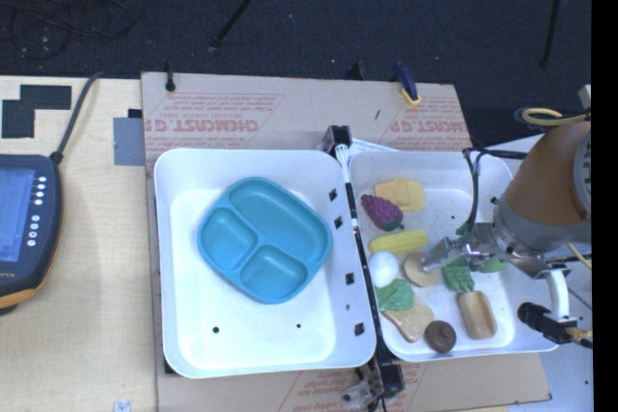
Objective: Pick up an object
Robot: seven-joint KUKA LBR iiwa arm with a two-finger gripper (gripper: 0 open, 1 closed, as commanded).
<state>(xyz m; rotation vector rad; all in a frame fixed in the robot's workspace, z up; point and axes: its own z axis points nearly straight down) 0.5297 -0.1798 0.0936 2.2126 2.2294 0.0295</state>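
Turquoise sectioned plate (264, 239), smooth, rounded, in left bin (183, 198).

red lettering is seen printed upside down on the cardboard sheet (290, 111) under the bins: "chemcast gp" at about 11 o'clock, and a partly hidden "g p" at about 1 o'clock. fainter red print at 6 o'clock cannot be read.
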